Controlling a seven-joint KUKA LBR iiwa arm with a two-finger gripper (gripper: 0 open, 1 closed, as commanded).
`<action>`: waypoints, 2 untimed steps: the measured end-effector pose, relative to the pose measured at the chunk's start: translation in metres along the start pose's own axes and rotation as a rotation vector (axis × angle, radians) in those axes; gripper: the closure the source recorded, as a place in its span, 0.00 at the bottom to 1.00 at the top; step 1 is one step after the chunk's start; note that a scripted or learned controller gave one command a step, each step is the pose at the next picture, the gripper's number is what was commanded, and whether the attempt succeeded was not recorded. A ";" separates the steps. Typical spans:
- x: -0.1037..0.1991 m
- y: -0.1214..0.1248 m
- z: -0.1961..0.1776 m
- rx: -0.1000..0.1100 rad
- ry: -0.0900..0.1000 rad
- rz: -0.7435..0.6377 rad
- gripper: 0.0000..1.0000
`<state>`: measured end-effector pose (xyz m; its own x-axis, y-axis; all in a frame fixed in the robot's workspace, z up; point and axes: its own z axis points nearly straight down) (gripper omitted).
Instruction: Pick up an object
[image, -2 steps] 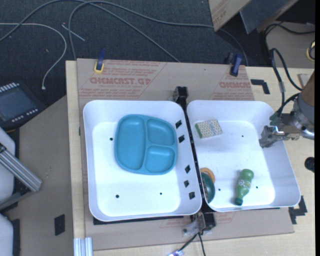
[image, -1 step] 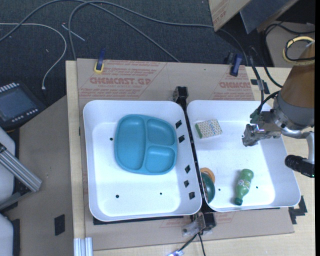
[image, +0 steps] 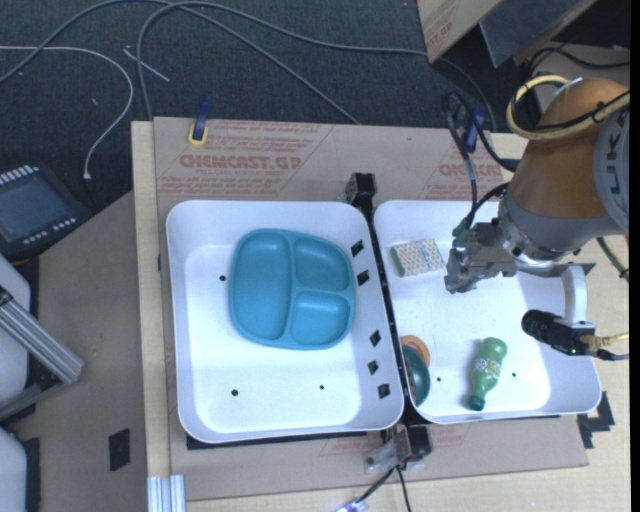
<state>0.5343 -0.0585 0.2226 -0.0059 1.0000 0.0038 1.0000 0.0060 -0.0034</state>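
Right bin: green bottle (lying flat), gripper apart.

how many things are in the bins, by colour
blue: 1, the divided plate in the left bin
green: 2, the bottle and the speckled sponge, both in the right bin
green and orange: 1, a small round item against the right bin's left wall
total: 4
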 end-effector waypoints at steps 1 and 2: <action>0.063 0.010 -0.005 -0.005 -0.001 -0.002 1.00; 0.112 0.007 -0.011 -0.004 -0.002 0.000 1.00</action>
